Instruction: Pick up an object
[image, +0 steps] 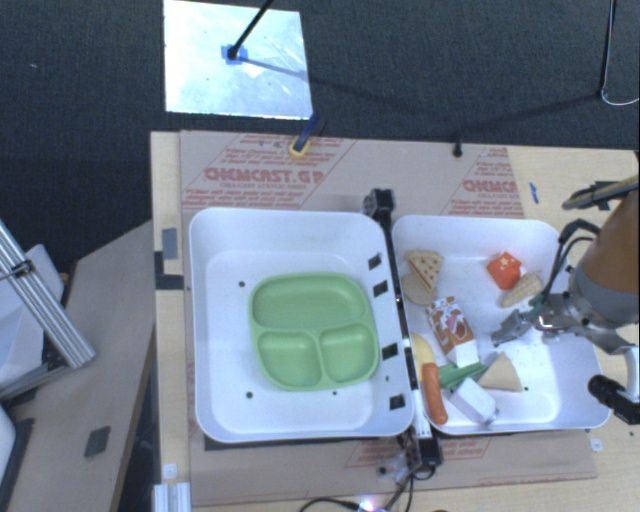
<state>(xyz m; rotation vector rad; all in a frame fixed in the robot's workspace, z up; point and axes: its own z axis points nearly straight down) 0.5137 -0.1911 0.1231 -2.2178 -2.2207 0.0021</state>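
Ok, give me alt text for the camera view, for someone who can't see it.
A grey robot arm's end effector hovers over the right white bin, among toy foods including an orange carrot and a red block. The left white bin holds a green three-compartment plastic tray.

Tool (510, 330) low, arm (610, 260) from right

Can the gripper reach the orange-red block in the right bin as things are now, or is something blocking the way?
Probably yes. The gripper sits low over the right bin, and the orange-red block lies near it with its top uncovered. A tan piece lies against the block and could get nudged.
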